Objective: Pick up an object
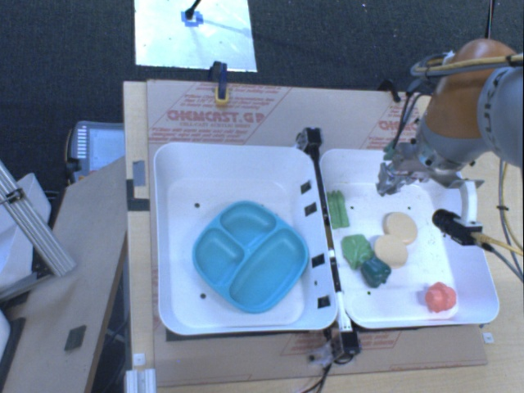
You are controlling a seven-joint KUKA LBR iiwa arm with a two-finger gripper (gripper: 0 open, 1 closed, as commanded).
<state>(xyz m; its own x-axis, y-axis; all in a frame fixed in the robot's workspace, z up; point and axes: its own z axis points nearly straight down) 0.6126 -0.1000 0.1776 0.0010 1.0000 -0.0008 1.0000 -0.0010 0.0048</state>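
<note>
Smooth white plastic bins sit side by side on the counter. The end effector (391, 178), its grip state impossible to tell, hovers over the right bin's (483, 301) far edge; two pale round discs (396, 238) lie just nearer, beside green blocks (357, 249).

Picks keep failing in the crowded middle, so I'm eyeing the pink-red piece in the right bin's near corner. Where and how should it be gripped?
Probably straight from above, closing across the middle of the pink-red piece. It looks small and rounded, and it lies apart from the other items, with bare floor of the right bin around it. The near rim sits close, so low side approaches look awkward.
</note>
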